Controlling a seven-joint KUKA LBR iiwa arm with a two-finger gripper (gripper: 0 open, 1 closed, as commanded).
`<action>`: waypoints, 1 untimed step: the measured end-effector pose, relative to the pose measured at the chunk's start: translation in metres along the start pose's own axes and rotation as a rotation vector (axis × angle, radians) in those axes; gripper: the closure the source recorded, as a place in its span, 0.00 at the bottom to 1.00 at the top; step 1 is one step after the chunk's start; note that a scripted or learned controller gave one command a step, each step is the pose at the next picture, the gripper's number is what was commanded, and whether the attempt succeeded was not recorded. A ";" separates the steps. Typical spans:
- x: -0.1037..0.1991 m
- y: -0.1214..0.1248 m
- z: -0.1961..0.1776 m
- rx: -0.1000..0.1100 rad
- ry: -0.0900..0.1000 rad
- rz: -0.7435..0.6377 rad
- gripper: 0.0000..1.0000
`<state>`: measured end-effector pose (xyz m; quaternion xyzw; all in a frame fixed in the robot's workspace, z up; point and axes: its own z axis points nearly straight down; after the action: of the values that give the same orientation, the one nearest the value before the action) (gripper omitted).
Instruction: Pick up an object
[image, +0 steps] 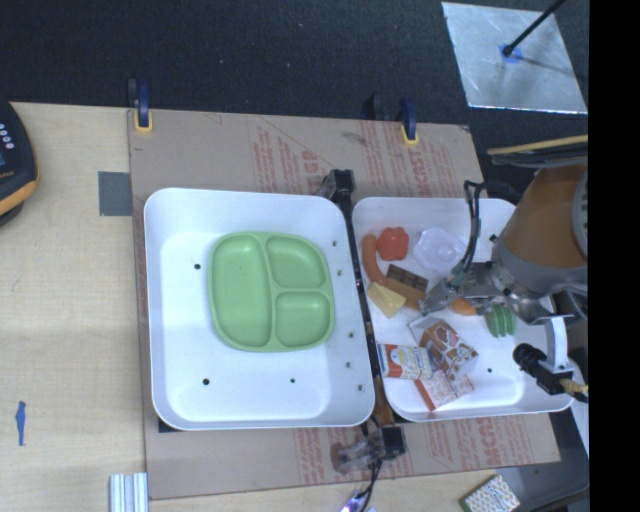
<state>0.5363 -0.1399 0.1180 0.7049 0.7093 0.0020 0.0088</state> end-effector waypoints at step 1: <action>0.036 -0.042 0.026 0.020 0.010 0.003 0.00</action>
<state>0.4949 -0.1041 0.0910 0.7061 0.7081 -0.0015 -0.0019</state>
